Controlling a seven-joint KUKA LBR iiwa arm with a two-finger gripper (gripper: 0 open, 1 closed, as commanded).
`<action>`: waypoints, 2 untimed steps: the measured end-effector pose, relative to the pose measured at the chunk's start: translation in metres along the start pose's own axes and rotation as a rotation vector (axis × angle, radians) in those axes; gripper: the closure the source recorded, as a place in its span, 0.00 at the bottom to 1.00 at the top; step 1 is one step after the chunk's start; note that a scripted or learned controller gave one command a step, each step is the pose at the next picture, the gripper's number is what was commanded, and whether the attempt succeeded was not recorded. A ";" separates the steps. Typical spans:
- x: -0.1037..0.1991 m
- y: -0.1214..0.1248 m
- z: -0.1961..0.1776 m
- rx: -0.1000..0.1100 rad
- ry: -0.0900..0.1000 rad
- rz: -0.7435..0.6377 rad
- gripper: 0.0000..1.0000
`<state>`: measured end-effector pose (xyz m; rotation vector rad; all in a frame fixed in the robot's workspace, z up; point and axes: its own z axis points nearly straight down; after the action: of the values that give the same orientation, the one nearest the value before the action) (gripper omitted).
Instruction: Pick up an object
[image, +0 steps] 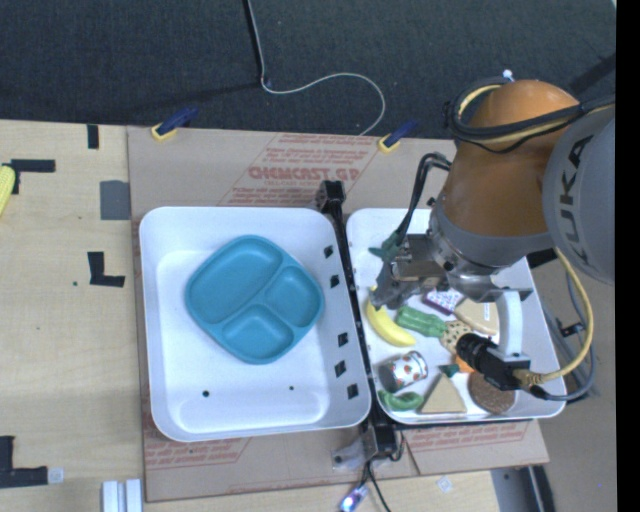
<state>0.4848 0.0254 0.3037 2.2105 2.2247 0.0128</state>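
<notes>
bench, end effector (400, 285) above banana (388, 327)

I work in a robotics lab, at a test bench rather than in any home. My grey-and-orange KUKA arm (510, 170) reaches over a flat brown cardboard sheet (290, 170) printed with red lettering and pinned by blue-and-yellow clamps (175, 122). Two shallow white plastic bins (165, 300) sit side by side, black tape marks (100, 268) dot the tan benchtop, and a thin white cable (320, 85) trails across dark carpet.
</notes>
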 end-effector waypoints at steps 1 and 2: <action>0.055 0.000 -0.072 0.004 0.001 -0.003 1.00; 0.031 0.000 -0.064 0.011 -0.003 0.007 1.00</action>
<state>0.4836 0.0560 0.3677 2.2224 2.2204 -0.0032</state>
